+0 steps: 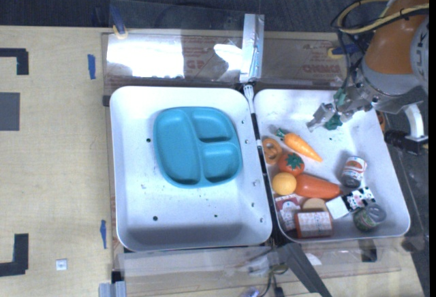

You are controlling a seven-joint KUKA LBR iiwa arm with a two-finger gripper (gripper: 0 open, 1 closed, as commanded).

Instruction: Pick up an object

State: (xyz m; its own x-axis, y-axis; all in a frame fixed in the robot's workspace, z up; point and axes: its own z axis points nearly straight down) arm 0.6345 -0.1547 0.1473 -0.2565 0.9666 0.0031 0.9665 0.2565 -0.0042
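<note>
Your two-finger gripper (328, 115) hangs in the upper part of the right white bin (395, 173); its fingers look spread, with nothing between them. Start at the bottom of the frame: a small labelled box (314, 222) and a dark round tin (368, 216) sit at that bin's lower edge. Above them lie a long orange pepper-shaped toy (317, 186), a yellow ball-like fruit (284, 183) and a red tomato toy (293, 164). Nearest the fingers is the orange toy carrot (300, 144), apart from them. Pieces crowd together, so a descent could pinch two or skid off the carrot's rounded side. The blue divided tray (197, 146) fills the left bin (129, 152).
</note>
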